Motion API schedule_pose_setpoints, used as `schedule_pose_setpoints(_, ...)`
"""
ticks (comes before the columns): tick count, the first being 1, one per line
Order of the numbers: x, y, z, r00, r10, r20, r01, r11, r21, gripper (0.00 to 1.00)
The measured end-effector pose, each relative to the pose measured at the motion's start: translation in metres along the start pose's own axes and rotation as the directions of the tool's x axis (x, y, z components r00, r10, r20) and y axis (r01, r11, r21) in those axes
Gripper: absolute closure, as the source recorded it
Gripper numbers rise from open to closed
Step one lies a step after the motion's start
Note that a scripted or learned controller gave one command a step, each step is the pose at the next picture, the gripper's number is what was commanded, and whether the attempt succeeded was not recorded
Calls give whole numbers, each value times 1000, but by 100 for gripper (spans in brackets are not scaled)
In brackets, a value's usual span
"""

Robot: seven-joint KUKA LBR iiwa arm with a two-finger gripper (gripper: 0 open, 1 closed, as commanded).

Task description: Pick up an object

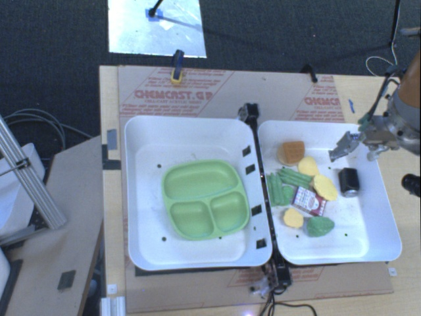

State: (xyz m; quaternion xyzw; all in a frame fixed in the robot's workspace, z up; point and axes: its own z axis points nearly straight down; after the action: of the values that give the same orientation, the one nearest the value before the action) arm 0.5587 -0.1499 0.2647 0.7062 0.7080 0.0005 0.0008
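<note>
The tabletop (164, 87) is carrying two white bins. The left bin (141, 176) is holding a green divided tray (205, 198). I am hovering my claw (355, 142) over the right bin (375, 236) at its two o'clock corner, fingers spread wide, gripping nothing. Below, at six o'clock, a black object (348, 181) is lying beside yellow pieces (324, 187), green beans (281, 184) and a red packet (309, 201).

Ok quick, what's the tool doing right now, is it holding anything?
Tool: open, holding nothing, poised over the upper right corner of the right bin, apart from the black object below it.
</note>
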Motion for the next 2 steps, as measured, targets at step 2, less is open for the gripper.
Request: schedule_pose_setpoints(2,-19,42,169,1000,-1,-1,1,1000,0,0)
